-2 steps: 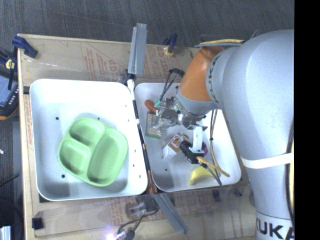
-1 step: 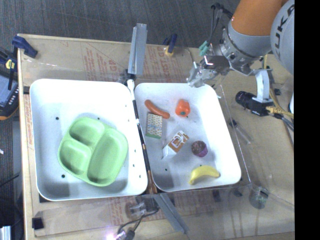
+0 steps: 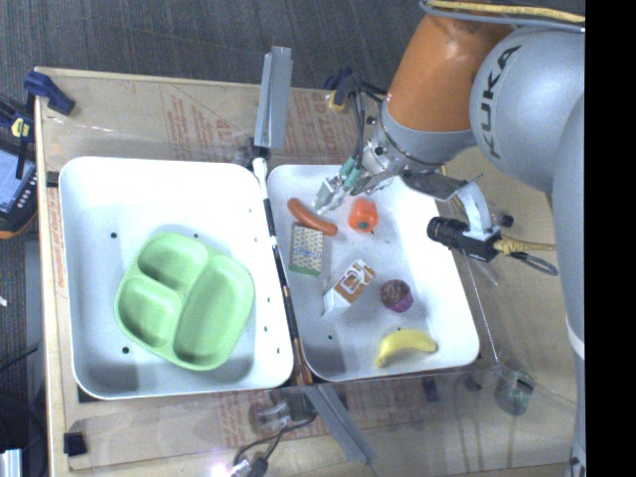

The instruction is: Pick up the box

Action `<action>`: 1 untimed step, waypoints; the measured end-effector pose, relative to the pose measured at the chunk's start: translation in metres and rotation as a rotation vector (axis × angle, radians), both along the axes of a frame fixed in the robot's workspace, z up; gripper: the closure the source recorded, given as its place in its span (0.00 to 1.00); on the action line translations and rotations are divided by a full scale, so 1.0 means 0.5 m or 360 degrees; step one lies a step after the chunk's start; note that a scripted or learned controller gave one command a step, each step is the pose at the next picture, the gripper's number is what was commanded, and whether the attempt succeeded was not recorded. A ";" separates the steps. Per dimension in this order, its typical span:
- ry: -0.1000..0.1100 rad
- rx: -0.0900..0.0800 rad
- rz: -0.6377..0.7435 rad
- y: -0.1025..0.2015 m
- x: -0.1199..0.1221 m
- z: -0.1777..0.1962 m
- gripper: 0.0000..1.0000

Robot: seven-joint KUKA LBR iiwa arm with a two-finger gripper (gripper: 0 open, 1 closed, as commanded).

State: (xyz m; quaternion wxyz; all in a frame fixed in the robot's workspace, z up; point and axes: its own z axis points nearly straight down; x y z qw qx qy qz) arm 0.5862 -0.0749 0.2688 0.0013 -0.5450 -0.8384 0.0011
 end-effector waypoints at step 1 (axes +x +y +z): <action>0.0000 0.0000 -0.0001 -0.001 0.000 0.000 0.00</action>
